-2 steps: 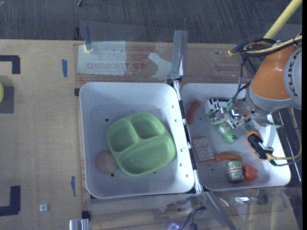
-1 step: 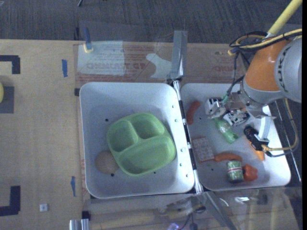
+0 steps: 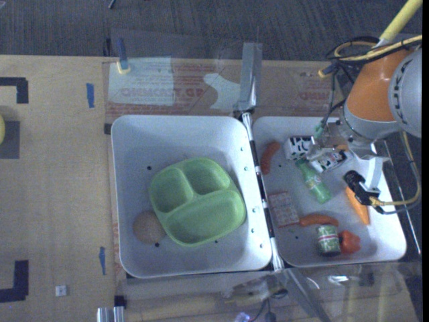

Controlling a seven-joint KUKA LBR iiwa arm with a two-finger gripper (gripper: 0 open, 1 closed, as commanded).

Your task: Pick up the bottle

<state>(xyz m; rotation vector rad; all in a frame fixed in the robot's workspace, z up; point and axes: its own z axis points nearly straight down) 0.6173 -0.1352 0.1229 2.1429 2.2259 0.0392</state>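
- The green bottle (image 3: 314, 182) lies flat in the right bin (image 3: 395, 247).
- The gripper (image 3: 320, 158) sits right at its top end, likely to grab it.
- I cannot tell its grip.

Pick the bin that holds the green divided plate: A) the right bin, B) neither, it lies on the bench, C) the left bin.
C: the green divided plate lies inside the left bin, beside a brownish ball, while the bottle lies in the right bin.
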